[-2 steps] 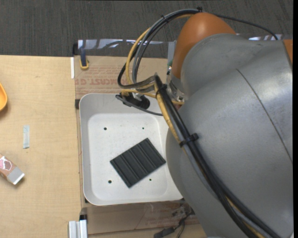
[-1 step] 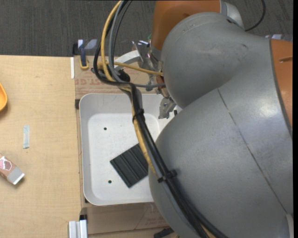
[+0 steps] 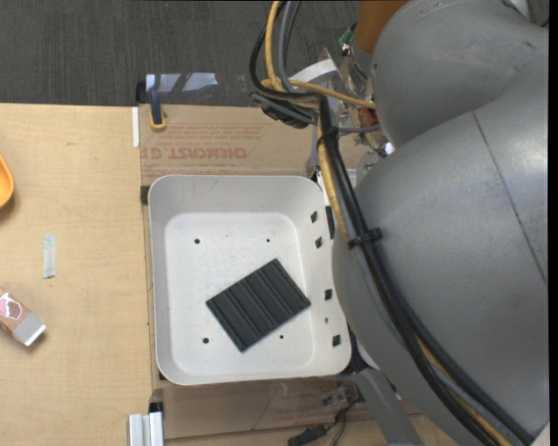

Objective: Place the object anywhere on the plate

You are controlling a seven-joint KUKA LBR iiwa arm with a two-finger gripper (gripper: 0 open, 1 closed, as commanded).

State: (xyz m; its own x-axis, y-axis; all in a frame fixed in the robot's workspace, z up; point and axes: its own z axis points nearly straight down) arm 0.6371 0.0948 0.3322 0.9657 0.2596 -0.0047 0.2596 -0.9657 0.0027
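Observation:
A black ribbed rectangular slab (image 3: 258,304) lies flat and turned at an angle on the floor of the white bin (image 3: 228,184), toward its near right part. The grey arm (image 3: 453,226) looms large over the right of the view, its orange band (image 3: 384,22) at the top. It hides whatever lies beneath it. Black and yellow cables (image 3: 342,196) run down along the bin's right wall.
On the wooden bench left of the bin lie a small grey strip (image 3: 49,257) and a pink-and-white packet (image 3: 17,320). An orange object (image 3: 3,183) pokes in at the left edge. Printed cardboard (image 3: 209,144) and a blue clamp (image 3: 161,94) sit behind the bin.

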